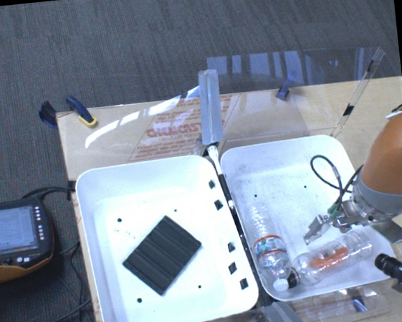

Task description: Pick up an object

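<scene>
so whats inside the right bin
The right bin holds two clear plastic bottles near its front edge: a small one and a larger one with something orange inside. The gripper hangs over the larger one, hiding part of the floor.

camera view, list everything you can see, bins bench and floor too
black ribbed pad: 1, black, flat in the left bin
left bin: 1, white, left half of the bench
right bin: 1, white, beside the left bin
clear bottles: 2, one upright-ish at the right bin's near left, one lying with orange contents along its near edge
clamps: 2, blue and yellow, bench's far left corner
bench: 1, light wood
teach pendant: 1, grey and orange, on the floor at left
arm: 1, grey and orange, from the right
gripper: 1, over the lying bottle
</scene>
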Controlling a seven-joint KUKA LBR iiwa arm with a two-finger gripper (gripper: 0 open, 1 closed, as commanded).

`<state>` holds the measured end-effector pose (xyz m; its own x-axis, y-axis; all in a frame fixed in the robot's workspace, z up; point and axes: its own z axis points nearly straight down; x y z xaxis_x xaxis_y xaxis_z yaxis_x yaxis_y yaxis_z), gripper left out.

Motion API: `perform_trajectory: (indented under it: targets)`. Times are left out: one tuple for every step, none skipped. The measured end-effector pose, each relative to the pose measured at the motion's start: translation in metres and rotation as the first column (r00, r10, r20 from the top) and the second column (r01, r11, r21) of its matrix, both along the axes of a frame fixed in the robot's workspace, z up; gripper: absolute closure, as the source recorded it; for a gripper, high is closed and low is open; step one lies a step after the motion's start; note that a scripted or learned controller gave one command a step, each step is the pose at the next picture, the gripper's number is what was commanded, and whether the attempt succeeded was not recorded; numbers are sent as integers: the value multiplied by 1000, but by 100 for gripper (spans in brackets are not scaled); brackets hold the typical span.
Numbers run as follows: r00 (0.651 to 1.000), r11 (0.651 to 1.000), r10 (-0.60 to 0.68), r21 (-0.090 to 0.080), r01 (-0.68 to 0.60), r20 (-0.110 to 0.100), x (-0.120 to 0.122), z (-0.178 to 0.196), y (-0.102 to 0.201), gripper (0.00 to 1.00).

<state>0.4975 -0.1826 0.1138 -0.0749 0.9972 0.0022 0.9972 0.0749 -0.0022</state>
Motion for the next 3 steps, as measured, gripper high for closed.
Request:
perform_trajectory:
  targets:
    - [982, 982, 190, -16, -189, 6, -21, -13, 72, 0]
    - [997, 997, 76, -14, -76, 0, 1, -26, 71, 0]
    - [998, 998, -65, -1, 65, 0, 3, 14, -29, 0]
